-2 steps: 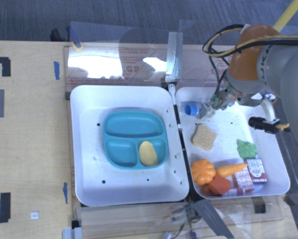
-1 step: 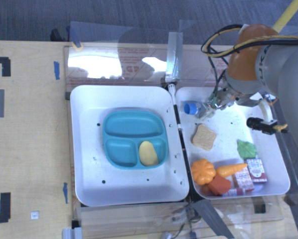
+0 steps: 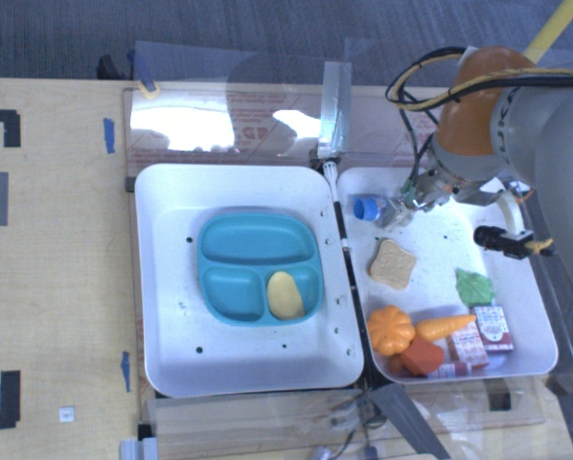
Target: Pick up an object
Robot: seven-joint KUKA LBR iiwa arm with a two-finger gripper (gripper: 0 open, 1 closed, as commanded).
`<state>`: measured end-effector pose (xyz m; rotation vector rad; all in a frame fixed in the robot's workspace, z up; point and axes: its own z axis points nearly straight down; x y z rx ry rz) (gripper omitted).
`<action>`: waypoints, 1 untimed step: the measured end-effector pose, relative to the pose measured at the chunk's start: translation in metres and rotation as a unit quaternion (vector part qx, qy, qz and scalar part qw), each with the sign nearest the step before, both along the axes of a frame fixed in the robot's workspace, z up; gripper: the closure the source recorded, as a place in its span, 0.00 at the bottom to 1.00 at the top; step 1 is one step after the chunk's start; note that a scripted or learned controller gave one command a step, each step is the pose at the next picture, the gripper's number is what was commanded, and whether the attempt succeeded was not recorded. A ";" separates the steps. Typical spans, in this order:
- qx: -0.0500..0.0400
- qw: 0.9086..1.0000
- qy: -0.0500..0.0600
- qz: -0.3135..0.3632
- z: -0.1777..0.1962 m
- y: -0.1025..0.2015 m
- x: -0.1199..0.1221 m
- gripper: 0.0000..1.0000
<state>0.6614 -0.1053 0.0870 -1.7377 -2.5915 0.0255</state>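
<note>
From the camera above the desk (image 3: 47,257), the landmark is the right bin (image 3: 536,300), the white one nearer the arm. The end effector (image 3: 409,202) sits low over that bin's far left corner, just beside a small blue object (image 3: 366,208) lying there; how far it is spread cannot be told from this slant, and nothing shows gripped in it.

Near the bin's middle left lies a slice of bread (image 3: 393,264). Along the bin's near edge sit an orange pumpkin (image 3: 391,330), a red block (image 3: 424,357), a carrot (image 3: 445,327) and two small cartons (image 3: 481,337), packed close together. A green leafy piece (image 3: 474,285) lies just beyond the cartons.

Left of this bin, touching it, is the left bin (image 3: 162,286), holding a blue divided tray (image 3: 253,247) with a yellow lemon-like object (image 3: 286,295) in the tray's near right compartment.
</note>
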 end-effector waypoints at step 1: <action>0.000 1.000 0.000 0.004 0.000 0.000 0.000 0.00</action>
